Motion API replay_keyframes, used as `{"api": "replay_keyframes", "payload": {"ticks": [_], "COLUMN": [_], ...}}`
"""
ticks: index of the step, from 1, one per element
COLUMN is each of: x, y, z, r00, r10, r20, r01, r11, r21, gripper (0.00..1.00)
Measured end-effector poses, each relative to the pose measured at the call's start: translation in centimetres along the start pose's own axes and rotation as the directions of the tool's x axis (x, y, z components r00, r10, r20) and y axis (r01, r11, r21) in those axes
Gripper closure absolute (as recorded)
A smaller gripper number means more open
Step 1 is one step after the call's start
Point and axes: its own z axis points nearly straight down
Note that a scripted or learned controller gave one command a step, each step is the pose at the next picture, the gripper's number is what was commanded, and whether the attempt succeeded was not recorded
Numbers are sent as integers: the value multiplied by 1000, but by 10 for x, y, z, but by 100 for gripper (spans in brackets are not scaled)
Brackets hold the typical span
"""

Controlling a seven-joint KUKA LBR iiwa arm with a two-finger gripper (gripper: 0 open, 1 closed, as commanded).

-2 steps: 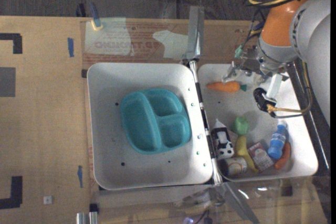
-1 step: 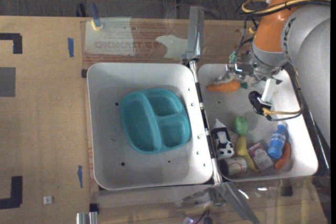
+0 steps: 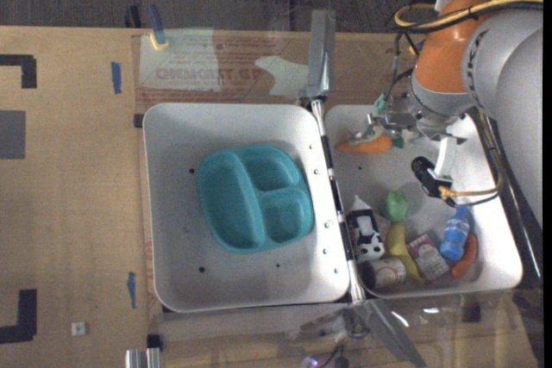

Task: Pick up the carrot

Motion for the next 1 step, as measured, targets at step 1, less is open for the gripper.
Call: {"api": "replay_keyframes", "payload": {"ticks": [1], "x": [0], "y": [11], "z": [1], "r00": [1000], "r10": [11], "r20": [-1], "r01": [-11], "r11": [1000], "r21": [7], "gripper": [0]}}
